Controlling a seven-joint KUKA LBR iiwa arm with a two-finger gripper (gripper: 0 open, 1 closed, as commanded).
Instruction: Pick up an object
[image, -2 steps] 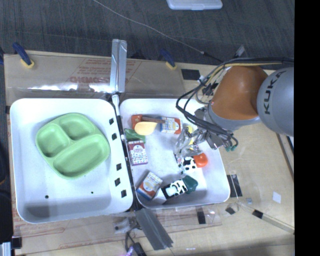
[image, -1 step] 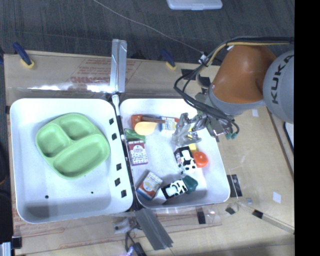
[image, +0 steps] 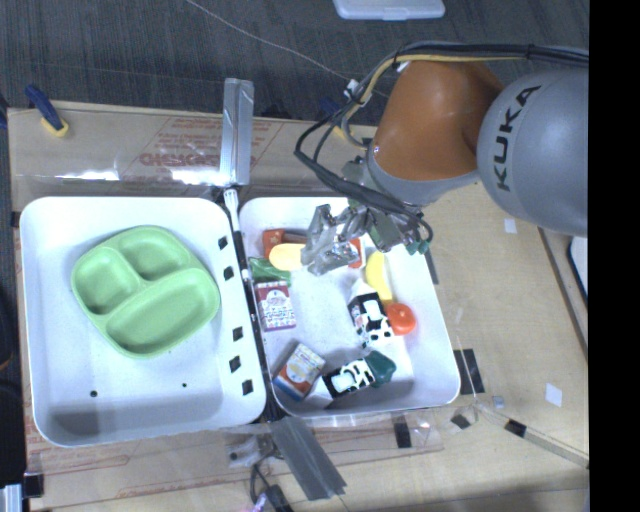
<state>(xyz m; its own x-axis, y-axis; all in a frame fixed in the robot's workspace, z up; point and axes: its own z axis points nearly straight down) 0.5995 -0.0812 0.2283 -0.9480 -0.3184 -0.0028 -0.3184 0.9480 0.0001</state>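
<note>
- a robotics lab test bench, not a home.
- an industrial kuka arm (image: 500, 110) trails bundled cables (image: 335, 130) over a board-topped bench (image: 500, 300).
- two white bins (image: 40, 300) sit left of and under the gripper (image: 325, 240), joined by a metal clamp strip (image: 238, 130).
- tape marks (image: 470, 370) dot the bench below the gripper.

A green divided plate (image: 146, 289) lies in the left white bin (image: 60, 400); a blue-and-yellow clamp (image: 46, 109) grips the desk's (image: 500, 300) far left corner.
</note>
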